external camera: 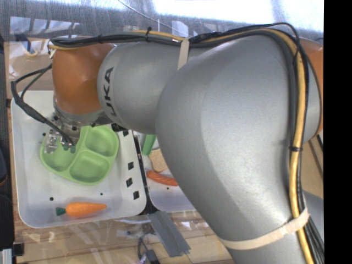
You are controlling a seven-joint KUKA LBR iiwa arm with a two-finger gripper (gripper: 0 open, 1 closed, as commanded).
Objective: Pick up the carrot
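The jaws' state I cannot tell; they hang over the green plate (pixel 82 158). The carrot (pixel 81 209) lies unpicked in the left bin (pixel 27 202).

The letters "UKA" read on the grey arm (pixel 220 120).

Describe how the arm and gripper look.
The arm is bulky, rounded and smooth grey, with part of the KUKA lettering in black on one link. An orange band sits above the wrist. Black and yellow cables run along its outside, held by pale straps. The gripper is small and metallic.
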